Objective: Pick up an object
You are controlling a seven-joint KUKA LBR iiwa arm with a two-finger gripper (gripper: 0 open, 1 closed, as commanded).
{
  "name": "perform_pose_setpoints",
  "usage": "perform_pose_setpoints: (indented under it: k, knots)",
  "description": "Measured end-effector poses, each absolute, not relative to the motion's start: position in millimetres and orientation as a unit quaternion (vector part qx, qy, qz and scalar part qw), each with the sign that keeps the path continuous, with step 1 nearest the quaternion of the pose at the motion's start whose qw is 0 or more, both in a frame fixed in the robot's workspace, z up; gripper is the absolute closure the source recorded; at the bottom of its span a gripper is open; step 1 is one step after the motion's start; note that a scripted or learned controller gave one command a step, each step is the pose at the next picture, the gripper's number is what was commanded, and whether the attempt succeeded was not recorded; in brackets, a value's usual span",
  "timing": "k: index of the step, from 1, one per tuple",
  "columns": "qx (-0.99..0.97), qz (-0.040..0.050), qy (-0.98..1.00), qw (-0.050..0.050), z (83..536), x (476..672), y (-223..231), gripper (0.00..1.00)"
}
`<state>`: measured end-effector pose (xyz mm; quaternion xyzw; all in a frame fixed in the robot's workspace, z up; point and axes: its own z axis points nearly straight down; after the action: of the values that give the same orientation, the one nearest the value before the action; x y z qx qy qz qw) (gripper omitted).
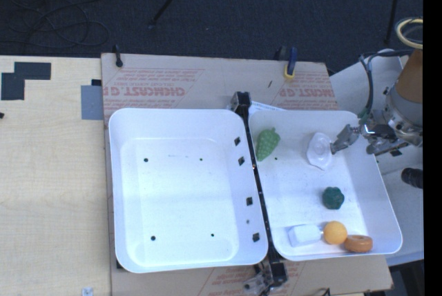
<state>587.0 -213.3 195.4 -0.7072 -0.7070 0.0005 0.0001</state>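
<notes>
Gripper at right edge of right bin, upper part, over the rim. Fingers splayed apart, one metal finger angled down-left toward a clear crumpled plastic piece; tip just beside it, contact not clear. Nothing visibly clamped between fingers. Second finger toward the right, over the bin edge. Grey arm with orange band reaching in from the right, cables looped above the wrist.

Inside right bin: clear plastic piece in upper middle, near the finger tip. Green bumpy object at upper left, close to the divider side. Dark green round object mid-right, well apart from the others. Along the near wall: white block, orange ball touching or just beside it, then an orange-brown ring-like item just beside the ball, in the near right corner. All lying on the bin floor, none lifted.

Left bin beside it, white, shallow, few dark dots on floor. Black clips along the seam joining the two bins. Cardboard sheet with red printed text under both bins, blue-and-yellow clamp at its far edge. Light wood bench on the left with dark grey patches. Dark carpet with cables and stand legs at the far side.
</notes>
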Motion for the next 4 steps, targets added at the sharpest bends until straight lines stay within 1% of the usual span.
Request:
perform_pose_setpoints:
  k: [1, 2, 3, 4]
  knots:
    - [-0.709, 0.0041, -0.705, 0.009, 94, 477.6, -213, 0.00]
    - [-0.706, 0.0002, -0.708, 0.001, 88, 490.7, -172, 0.00]
    - [-0.705, -0.0007, -0.709, 0.002, 88, 475.6, -87, 0.00]
    - [-0.709, -0.0004, -0.705, 0.001, 99, 476.1, -92, 1.00]
